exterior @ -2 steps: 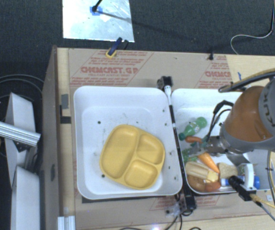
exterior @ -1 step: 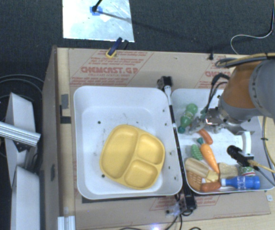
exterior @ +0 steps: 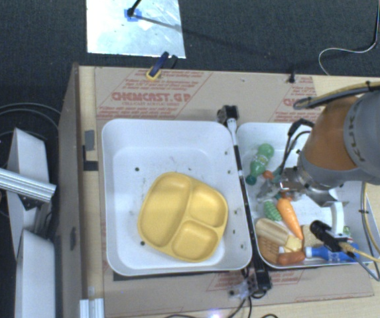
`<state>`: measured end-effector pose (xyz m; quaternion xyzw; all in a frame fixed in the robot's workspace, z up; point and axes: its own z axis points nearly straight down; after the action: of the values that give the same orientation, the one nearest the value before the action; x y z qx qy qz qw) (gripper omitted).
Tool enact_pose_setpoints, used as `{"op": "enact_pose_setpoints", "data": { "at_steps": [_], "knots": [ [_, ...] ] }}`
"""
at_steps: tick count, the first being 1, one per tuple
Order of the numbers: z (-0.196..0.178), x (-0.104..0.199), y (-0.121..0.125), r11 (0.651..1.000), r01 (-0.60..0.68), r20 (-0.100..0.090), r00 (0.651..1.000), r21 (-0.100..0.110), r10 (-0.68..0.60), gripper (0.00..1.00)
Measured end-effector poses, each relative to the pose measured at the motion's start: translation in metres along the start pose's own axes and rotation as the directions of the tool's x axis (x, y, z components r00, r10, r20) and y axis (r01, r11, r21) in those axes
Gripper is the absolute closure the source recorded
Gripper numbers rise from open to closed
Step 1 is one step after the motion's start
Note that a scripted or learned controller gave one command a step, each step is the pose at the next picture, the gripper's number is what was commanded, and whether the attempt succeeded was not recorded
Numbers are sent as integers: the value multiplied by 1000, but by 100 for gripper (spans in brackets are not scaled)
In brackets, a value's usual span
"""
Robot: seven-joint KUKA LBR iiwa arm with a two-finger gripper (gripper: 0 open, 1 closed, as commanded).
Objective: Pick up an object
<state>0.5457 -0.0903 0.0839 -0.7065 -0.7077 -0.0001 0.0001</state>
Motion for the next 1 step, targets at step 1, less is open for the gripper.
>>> {"op": "enact_pose_setpoints", "data": {
  "at_steps": [1],
  "knots": [
    [-10, 0, 1, 1000, 1, 1, 1000, -2, -1, 100]
  ]
}}
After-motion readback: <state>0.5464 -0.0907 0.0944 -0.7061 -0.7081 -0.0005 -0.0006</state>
